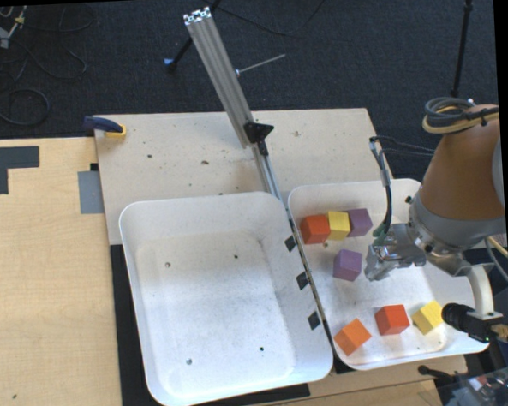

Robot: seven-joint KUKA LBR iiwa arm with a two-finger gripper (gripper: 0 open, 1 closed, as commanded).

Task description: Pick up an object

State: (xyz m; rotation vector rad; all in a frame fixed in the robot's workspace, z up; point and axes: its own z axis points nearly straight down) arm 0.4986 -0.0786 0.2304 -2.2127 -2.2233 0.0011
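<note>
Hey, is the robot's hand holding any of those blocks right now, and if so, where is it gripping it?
Nothing is visibly held. The hand sits in the right bin, just right of the purple block, with no block seen between its fingers.

The two shallow white plastic bins (145, 247) look smooth and faintly glossy, the left one speckled with dark marks. The pale wooden bench (44, 279) is matt with fine grain. The slanted ribbed silver metal rail (222, 71) shows a dull brushed sheen.
</note>
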